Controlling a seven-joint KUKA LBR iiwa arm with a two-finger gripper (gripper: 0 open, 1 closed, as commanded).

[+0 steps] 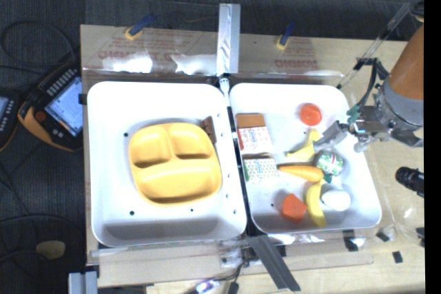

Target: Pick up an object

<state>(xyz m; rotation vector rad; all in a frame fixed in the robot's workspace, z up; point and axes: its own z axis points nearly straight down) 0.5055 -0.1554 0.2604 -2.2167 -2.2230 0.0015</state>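
While the grey arm with its orange band [412, 72] leans in over the right white bin [358, 213], you see its gripper [335, 135] low by that bin's right wall, above a small green-and-white round object [329, 162]. You cannot tell how the jaws stand. Beside it lie a yellow banana [315, 203] and an orange carrot-like piece [301, 172]; a yellow compartment tray [175, 161] sits in the left white bin [103, 148].

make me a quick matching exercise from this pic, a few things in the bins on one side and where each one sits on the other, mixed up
Things:
1. yellow tray
2. red ball
3. white egg
4. orange block

Places:
A. right bin, far side, near the gripper
B. left bin, middle
C. right bin, near edge, left of the banana
D. right bin, near right corner

Pairs: 1-B, 2-A, 3-D, 4-C
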